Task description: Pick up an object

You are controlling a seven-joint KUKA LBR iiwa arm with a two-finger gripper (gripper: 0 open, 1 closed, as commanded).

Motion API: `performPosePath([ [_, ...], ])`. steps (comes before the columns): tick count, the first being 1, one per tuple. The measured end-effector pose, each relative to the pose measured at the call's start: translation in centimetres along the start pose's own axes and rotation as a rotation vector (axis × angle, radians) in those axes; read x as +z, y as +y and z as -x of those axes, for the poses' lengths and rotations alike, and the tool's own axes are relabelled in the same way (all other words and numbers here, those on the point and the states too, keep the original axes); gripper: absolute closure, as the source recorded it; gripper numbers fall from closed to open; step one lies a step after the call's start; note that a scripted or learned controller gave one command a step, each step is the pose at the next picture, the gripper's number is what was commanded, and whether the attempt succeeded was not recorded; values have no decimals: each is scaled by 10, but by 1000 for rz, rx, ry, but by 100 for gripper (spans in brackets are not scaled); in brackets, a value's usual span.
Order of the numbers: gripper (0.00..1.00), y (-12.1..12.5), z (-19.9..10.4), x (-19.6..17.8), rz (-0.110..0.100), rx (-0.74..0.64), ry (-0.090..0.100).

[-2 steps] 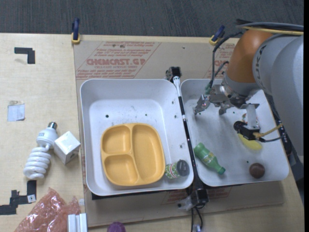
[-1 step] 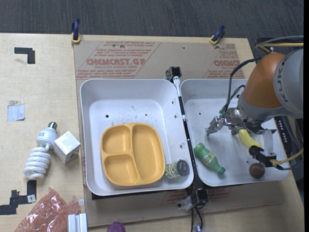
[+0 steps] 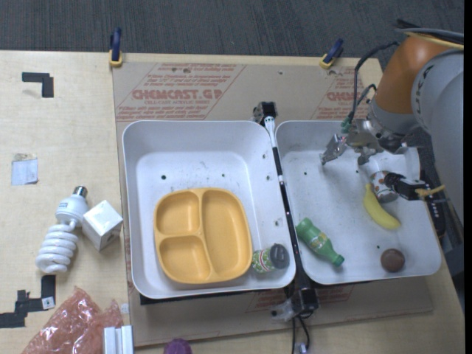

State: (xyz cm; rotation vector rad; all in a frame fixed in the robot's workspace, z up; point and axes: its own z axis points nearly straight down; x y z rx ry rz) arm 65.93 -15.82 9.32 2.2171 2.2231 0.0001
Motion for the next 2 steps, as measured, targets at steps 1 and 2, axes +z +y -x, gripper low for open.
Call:
performPosePath([
  [1, 0, -43, -33, 0, -1, 4, 0],
  [2, 0, -91, -55, 1, -1, 5, 1],
])
